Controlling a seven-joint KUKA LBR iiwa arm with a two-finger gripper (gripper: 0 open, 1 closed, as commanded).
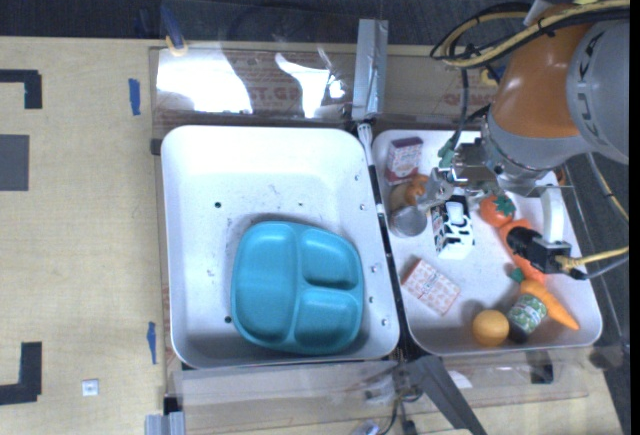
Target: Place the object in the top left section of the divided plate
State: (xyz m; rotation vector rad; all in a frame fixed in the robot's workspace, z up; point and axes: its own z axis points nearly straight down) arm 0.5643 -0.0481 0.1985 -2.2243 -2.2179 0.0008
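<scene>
The blue divided plate (pixel 297 289) lies in the left bin (pixel 200 173), towards its front, with nothing in its sections. My gripper (pixel 452 185) hangs over the back half of the right bin (pixel 585 323), reaching in from the right. Directly under it, and touching or nearly touching it, is a small black-and-white patterned object (pixel 453 227). The wrist hides how the gripper meets that object. A metal cup (pixel 408 220) and a brown-orange item (pixel 410 191) sit just left of the gripper.
The right bin also holds a red-and-white packet (pixel 405 158), a pink box (pixel 430 285), an orange (pixel 490 326), a green can (pixel 525 313), a carrot (pixel 557 309) and an orange toy (pixel 497 210). A ridge (pixel 380 223) divides the bins.
</scene>
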